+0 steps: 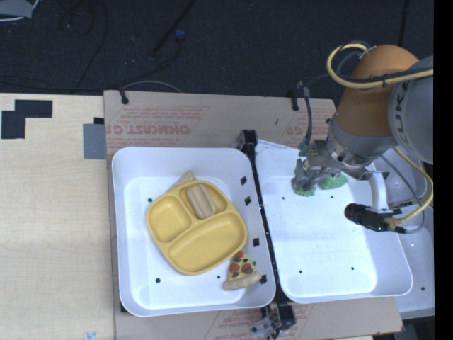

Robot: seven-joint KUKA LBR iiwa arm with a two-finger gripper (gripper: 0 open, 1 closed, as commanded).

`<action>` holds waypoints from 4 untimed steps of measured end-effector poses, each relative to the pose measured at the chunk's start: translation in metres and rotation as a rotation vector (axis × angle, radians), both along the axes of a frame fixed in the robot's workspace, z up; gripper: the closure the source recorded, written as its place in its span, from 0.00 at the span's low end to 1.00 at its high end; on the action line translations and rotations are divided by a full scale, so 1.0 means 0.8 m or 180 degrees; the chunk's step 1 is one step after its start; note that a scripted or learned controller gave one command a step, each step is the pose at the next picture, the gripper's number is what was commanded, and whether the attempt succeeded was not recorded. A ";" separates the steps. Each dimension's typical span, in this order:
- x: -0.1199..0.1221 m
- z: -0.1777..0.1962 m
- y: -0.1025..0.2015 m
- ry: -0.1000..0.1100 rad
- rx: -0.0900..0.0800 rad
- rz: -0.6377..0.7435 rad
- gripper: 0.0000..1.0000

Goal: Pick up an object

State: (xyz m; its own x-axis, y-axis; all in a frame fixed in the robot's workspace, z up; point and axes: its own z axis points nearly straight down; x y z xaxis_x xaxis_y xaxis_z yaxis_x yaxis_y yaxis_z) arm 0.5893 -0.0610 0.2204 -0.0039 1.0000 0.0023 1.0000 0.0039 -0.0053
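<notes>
Two fingers of the gripper (306, 181) sit low in the right bin (333, 275), right of the frame's middle, touching a green toy (327, 183). I cannot tell how wide they are. The toy sits by the back wall, so it may slip away. Left, a yellow plate (177, 222) and pizza slice (243, 271) wait.

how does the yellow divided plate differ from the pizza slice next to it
The yellow divided plastic plate is far larger than the toy pizza slice. The plate is plain yellow with three compartments; the slice is a tan wedge with red topping. The plate sits mid-bin; the slice lies by its lower right corner. Both lie in the left white bin.
</notes>
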 end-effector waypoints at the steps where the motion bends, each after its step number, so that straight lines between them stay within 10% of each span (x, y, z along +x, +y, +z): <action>1: -0.017 -0.007 0.074 0.0003 0.0002 0.0003 1.00; 3: -0.047 0.001 0.212 -0.0010 -0.0007 0.0004 1.00; 4: -0.046 0.000 0.209 -0.0007 -0.0008 -0.0006 0.00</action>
